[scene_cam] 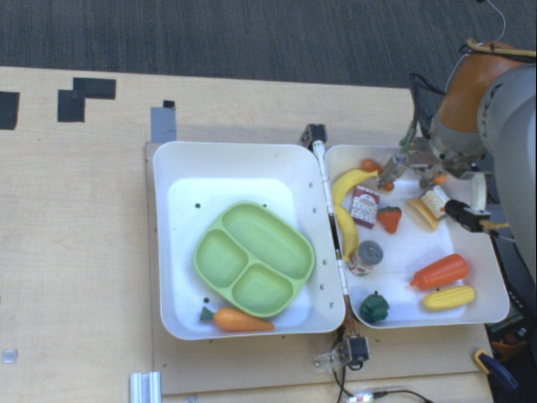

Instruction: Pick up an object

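Note:
The right bin (495,309) holds several toy foods: a yellow banana (344,198), a red and white packet (364,206), a strawberry (389,219), a small orange-red piece (370,166), a beige bread slice (428,207), a metal can (365,257), an orange-red pepper (439,269), a corn cob (447,297) and a dark green vegetable (373,307). My gripper (414,173) hangs over the far part of this bin, between the small orange-red piece and the bread slice. It is open and holds nothing.
The left bin (176,225) carries a green divided plate (254,260) and an orange carrot (242,320) at its near edge. A ridge (329,225) separates the two bins. The arm's orange band (466,99) stands over the right bin's far right corner.

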You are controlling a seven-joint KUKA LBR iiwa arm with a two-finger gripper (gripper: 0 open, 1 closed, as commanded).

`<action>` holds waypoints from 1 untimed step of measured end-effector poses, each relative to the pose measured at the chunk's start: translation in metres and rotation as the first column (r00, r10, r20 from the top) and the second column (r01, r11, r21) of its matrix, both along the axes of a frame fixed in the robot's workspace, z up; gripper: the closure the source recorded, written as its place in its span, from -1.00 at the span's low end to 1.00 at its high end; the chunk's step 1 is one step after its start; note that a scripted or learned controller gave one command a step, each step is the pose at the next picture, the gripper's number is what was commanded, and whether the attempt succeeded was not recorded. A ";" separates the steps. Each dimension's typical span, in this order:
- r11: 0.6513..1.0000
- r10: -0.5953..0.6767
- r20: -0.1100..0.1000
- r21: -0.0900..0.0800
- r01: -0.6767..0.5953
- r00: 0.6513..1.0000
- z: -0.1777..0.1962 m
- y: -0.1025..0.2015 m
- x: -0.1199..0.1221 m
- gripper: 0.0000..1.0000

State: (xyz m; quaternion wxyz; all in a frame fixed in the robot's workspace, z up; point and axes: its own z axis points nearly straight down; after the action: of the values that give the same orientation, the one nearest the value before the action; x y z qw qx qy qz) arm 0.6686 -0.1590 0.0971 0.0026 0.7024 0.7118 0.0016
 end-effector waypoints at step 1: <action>1.000 0.006 0.004 -0.002 -0.006 1.000 0.012 0.001 0.002 1.00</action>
State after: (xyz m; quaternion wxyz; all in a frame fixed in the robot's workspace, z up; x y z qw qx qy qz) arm 0.6701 -0.1584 0.1090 0.0047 0.7002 0.7139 0.0025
